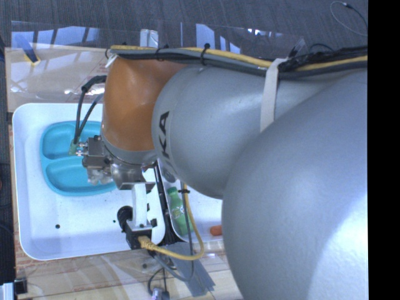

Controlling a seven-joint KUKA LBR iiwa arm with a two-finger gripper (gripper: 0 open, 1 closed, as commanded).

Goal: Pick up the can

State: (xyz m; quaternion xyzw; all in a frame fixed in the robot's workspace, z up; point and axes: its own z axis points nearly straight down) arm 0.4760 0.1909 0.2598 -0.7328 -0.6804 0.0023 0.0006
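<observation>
My arm (250, 167) reaches in from the right and covers most of the view. Its orange band (128, 105) hangs over the left white bin (28, 186). The gripper (95, 167) is below the band, low over the right edge of a blue two-part dish (62, 161). A green cylindrical thing (177, 214), possibly the can, lies just right of the wrist, mostly hidden by the arm. It is apart from the gripper.
A small orange thing (215, 230) peeks out under the arm near the front edge. A small dark speck (57, 226) sits on the left bin's floor. The right bin is hidden beneath the arm.
</observation>
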